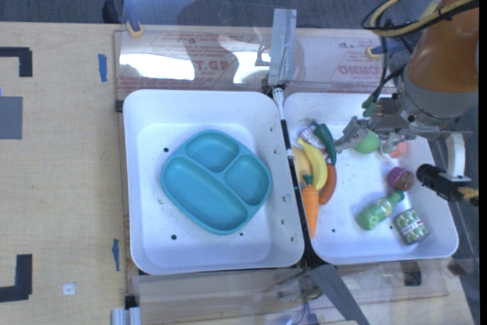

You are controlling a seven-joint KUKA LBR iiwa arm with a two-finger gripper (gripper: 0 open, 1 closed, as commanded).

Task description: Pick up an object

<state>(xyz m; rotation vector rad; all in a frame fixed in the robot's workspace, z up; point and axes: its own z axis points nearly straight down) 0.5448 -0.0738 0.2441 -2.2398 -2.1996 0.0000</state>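
— Lying in the right bin, toward its far side, is a small green round object, with the gripper right over it.

— Has the arm got it?

— Whether that hand is closed on it or free cannot be told (metal parts crowd the spot). The step looks like the grasp itself.

— And next?

— A secure pinch, then a straight lift clear of the banana nearby.
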